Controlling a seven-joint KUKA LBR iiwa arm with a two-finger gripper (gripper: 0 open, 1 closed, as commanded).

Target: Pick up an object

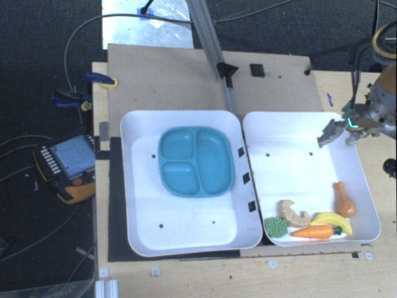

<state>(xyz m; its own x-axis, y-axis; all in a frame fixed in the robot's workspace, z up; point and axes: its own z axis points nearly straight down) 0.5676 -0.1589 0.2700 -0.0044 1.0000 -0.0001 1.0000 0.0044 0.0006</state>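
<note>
We see the hand (338, 133) at the upper right of the right bin (291, 166), hanging over its far right corner with the arm (384, 104) coming in from the right edge. Its two fingers (327, 135) stand apart, spread and holding nothing; there is bare white bin floor beneath them.

The things to pick lie clustered along the near edge of that same bin, well apart from the hand. We count a green, knobbly vegetable piece (276, 227) at the near left corner, a tan curved piece (293, 213) just beside it, an orange carrot (313, 231) lying along the front wall, a yellow banana (334, 220) touching the carrot from behind, and an orange-brown drumstick shape (343, 200) a little farther back near the right wall.

In the left bin (142, 222) a blue divided plate (196, 161) with three compartments rests toward the far side. Both bins sit side by side on the brown bench (167, 73). A blue-screened handheld unit (67, 160) lies on the dark floor at the left.
</note>
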